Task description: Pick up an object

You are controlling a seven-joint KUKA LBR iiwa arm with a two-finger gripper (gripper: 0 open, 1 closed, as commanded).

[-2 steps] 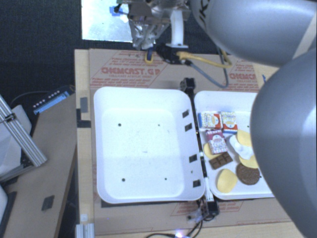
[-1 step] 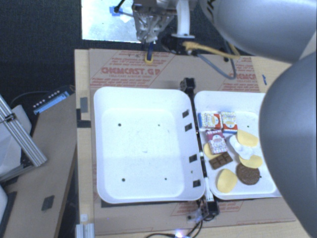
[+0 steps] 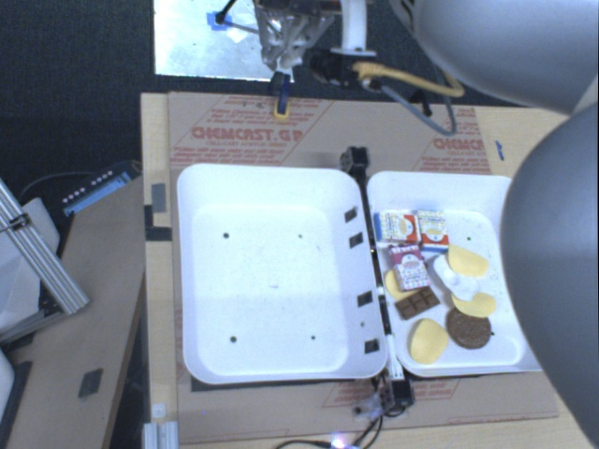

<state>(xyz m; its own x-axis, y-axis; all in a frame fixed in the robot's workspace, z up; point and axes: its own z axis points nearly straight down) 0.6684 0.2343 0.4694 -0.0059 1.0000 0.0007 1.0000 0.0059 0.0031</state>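
Two shallow white bins sit side by side on a printed cardboard sheet [image 3: 281, 129], the left bin [image 3: 271, 274] smooth and bare with rounded corners, the right bin [image 3: 445, 190] crowded toward its middle and near edge. There lie small printed boxes [image 3: 412, 224], pale yellow ovals [image 3: 429, 340], a ridged brown chocolate bar [image 3: 417, 301] and a round dark cookie [image 3: 469, 327]. The gripper [image 3: 282, 101] hangs beyond the far edge of the left bin, over the cardboard, pinching a small blue-and-yellow object [image 3: 281, 94] between its fingertips.
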